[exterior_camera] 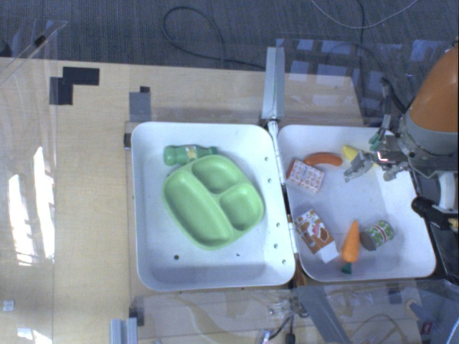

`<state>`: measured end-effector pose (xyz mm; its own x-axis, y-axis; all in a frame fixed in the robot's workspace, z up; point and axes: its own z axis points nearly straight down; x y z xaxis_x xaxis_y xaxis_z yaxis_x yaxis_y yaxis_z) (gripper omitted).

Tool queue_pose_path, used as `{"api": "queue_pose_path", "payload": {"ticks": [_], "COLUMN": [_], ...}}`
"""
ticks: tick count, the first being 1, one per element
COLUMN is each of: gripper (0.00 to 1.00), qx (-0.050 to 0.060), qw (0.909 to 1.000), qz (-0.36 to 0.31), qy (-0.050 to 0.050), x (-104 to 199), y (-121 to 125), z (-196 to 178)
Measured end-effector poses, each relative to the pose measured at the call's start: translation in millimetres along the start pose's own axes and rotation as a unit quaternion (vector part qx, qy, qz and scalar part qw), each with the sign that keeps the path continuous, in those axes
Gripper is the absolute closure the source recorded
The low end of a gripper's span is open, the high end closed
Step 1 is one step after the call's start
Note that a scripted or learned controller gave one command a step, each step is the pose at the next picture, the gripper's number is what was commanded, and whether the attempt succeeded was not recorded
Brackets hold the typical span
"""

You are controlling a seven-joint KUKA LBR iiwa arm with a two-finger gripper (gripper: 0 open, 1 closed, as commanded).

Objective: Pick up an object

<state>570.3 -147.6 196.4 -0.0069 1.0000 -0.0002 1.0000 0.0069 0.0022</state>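
Robotics lab, not a home: wood bench [72, 192] w/ two white bins [215, 274] mid-frame, clear plexi shield at left, loose cables [193, 31] on grey carpet [107, 13] up top, toy food props.

We see two white bins side by side. The left bin [150, 264] holds a green divided plate [213, 200] and a green bottle [186, 153] touching its upper edge. The right bin [401, 267] holds a carrot [351, 243], a small can [378, 234], two printed cartons [305, 176] [314, 230], an orange sausage [324, 159] and a yellow piece [349, 153]. The gripper [373, 165] hangs over the right bin's upper right part, near the yellow piece.
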Motion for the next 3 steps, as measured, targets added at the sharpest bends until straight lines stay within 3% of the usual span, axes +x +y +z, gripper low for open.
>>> {"api": "queue_pose_path", "payload": {"ticks": [1,2,3], "gripper": [0.0,1.0,1.0], "qx": [-0.001,-0.002,-0.001], "qw": [0.9887,0.9884,0.9941], "qz": [-0.15,-0.152,-0.108], "qy": [0.0,0.001,0.0], "x": [-21.9,-20.3,53.0], "y": [-77.3,-74.2,-80.6], "z": [104.4,94.6,10.5]}}
